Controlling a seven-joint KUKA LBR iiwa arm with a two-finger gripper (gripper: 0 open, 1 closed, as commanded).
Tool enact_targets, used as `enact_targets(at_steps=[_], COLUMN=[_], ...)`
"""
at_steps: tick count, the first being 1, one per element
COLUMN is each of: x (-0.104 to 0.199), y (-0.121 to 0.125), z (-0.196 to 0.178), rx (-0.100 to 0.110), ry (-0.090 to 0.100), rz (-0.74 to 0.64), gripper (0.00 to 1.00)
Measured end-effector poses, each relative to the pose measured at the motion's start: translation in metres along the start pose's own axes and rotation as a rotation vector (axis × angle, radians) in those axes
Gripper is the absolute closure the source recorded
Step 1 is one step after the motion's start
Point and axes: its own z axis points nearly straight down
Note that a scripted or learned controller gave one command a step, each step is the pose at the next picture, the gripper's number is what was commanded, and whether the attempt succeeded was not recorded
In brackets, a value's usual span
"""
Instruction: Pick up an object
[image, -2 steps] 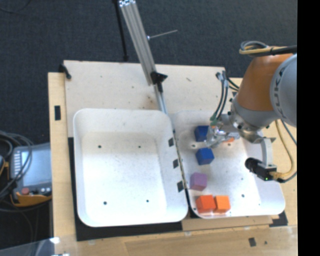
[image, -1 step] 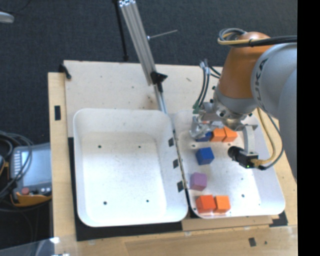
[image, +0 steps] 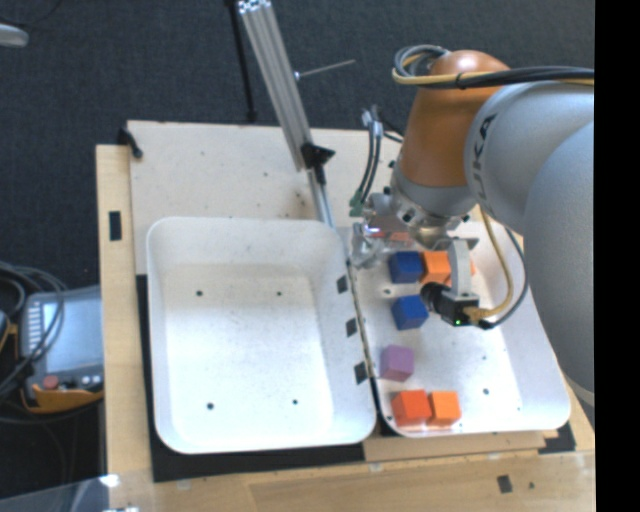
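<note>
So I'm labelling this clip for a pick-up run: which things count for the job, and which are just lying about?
For the job:
gripper
upper blue block
lower blue block
purple block
red-orange block
orange block
right bin

Lying about:
left bin
metal rail
handheld unit

Readable text: one partial marking.
Dark letters, apparently "KUKA", run along the grey arm (image: 530, 150) casing, seen sideways and foreshortened.
</note>
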Motion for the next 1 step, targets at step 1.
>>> enact_targets(at_steps=[1], x=[0.0497], y=[0.0208], z=[0.0099], rx=[-0.001], ry=[0.0], rz=[-0.002], gripper=[1.0])
